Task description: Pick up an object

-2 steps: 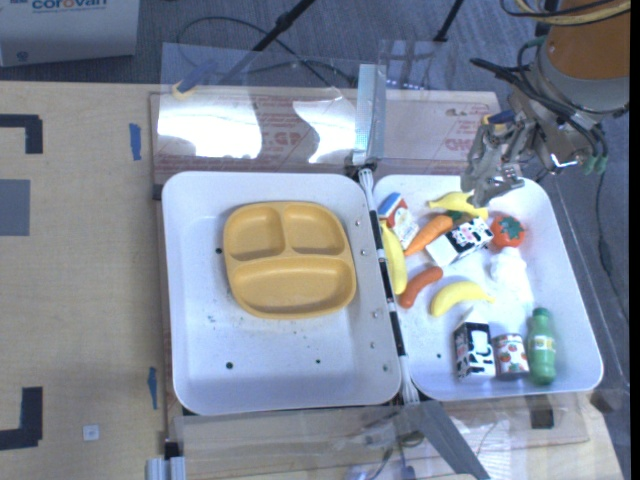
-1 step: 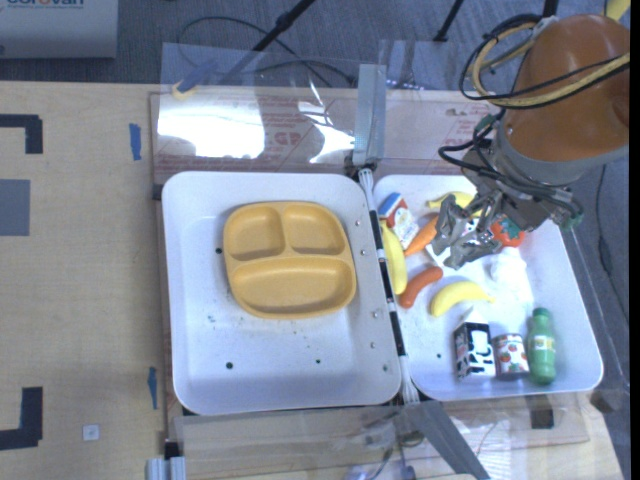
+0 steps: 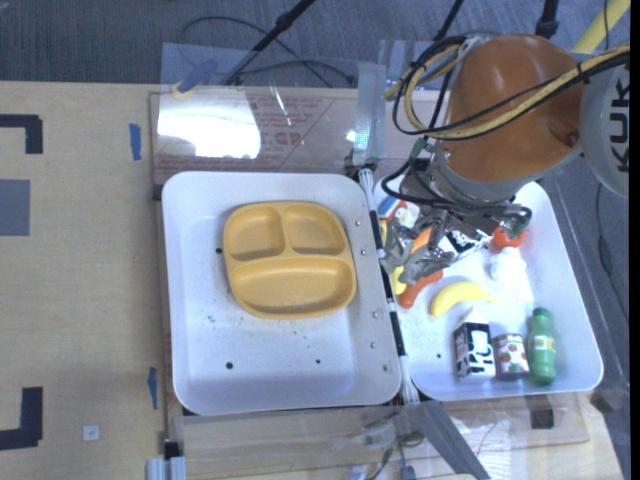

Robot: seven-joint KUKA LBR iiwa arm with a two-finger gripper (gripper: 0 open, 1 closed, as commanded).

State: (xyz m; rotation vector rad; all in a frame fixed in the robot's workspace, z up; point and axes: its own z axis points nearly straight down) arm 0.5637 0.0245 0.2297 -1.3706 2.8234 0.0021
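Near edge of the right white bin (image 3: 575, 353): a small black-and-white carton (image 3: 472, 351), a small red-labelled can (image 3: 510, 356) and a green plastic bottle (image 3: 542, 345) stand in a row, touching or just beside one another. Just beyond them lies a yellow plastic banana (image 3: 457, 297), with an orange carrot-shaped toy (image 3: 417, 287) to its left and a white object (image 3: 507, 266) to its right. The two-finger gripper (image 3: 425, 255) is low over the bin's far-left part, above the carrot and mixed small items; cannot tell jaw state, nothing seen between them. The orange-banded wrist (image 3: 505, 108) covers the bin's far end. The left white bin (image 3: 190, 298) holds a yellow three-compartment plate (image 3: 288, 258), well apart from the gripper.
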